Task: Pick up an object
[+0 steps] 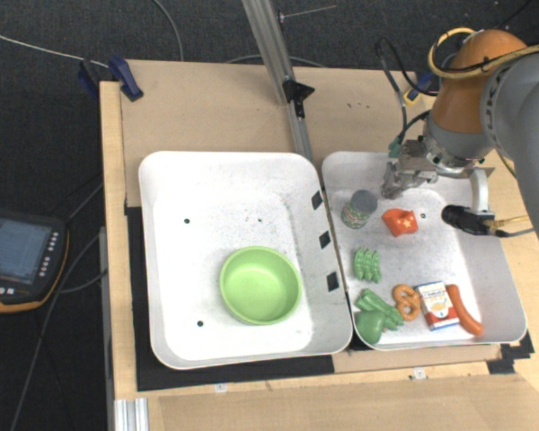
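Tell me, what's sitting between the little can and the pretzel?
In the camera view, the small green ridged toy lies between the can and the pretzel, on the right bin's floor, apart from both.

Small grey-green can (359, 209) stands upright in right bin (494, 268), far-left corner.
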{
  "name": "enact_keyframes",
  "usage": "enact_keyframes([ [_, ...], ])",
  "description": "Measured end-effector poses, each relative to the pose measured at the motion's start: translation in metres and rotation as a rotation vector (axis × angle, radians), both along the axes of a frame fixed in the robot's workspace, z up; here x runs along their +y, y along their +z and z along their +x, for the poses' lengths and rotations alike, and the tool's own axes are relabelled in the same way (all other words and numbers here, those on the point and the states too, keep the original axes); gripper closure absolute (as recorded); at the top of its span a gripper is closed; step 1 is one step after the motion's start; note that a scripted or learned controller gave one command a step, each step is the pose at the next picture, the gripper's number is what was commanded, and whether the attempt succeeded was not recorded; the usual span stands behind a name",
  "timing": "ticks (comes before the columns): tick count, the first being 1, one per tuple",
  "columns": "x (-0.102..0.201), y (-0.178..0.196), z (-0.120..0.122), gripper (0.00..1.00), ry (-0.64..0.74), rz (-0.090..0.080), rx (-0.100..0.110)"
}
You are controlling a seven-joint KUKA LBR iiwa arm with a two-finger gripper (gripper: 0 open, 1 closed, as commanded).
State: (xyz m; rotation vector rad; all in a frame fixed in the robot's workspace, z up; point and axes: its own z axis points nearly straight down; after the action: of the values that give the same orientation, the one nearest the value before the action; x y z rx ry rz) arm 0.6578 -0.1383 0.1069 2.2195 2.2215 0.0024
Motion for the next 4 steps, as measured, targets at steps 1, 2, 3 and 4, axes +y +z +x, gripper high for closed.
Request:
enact_keyframes([
  [1,0.001,0.044,-0.004,1.00,-0.001,-0.001,-0.003],
  [2,-0.008,0.091,-0.003,1.00,-0.001,-0.001,-0.003],
  [3,-0.005,0.154,0.001,1.00,0.000,-0.001,-0.005],
  [4,0.054,0.159,-0.005,1.00,0.004,0.001,0.000],
])
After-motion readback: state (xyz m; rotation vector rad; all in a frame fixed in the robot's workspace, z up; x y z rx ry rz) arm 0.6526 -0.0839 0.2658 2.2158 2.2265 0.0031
